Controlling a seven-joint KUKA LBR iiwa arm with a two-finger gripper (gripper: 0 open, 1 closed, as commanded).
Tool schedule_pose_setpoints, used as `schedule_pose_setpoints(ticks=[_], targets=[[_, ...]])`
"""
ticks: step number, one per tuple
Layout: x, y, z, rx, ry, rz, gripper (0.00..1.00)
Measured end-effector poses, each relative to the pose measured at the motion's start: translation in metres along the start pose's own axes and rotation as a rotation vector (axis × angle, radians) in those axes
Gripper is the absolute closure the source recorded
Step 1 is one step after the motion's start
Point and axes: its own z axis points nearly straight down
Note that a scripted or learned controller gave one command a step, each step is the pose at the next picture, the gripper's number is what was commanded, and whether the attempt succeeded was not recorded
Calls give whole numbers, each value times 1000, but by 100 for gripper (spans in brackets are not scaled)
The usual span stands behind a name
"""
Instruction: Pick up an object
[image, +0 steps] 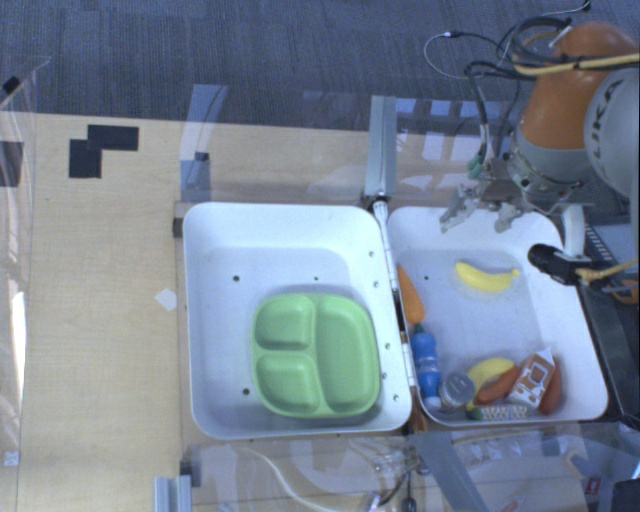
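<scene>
Wooden and pale, the surface (100, 330) carries two white bins side by side. The pincer (481, 210) hangs over the far edge of the right bin (585, 345). Its two fingers (455, 213) are spread apart, and nothing is between them.

Just below the pincer, a little to the right, a yellow banana (487, 277) lies on the bin floor, not touching the fingers. Lower and to the left of the pincer, an orange carrot (409, 294) leans along the bin's left wall. Below the carrot lies a blue bottle (425, 362). Far below the pincer, at the near edge of the bin, sit a grey can (458, 388), a yellow lemon (489, 371) and a small orange carton (532, 378), all crowded together.

Well to the left of the pincer and lower down, the left bin (215, 250) holds a green tray (316, 353) with three sections. Two black squares (100, 148) are marked on the surface far to the left of the pincer.
</scene>
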Motion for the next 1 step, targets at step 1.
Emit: schedule_pose_setpoints(ticks=[1], targets=[[16,-1,-15,1,0,-24,0]])
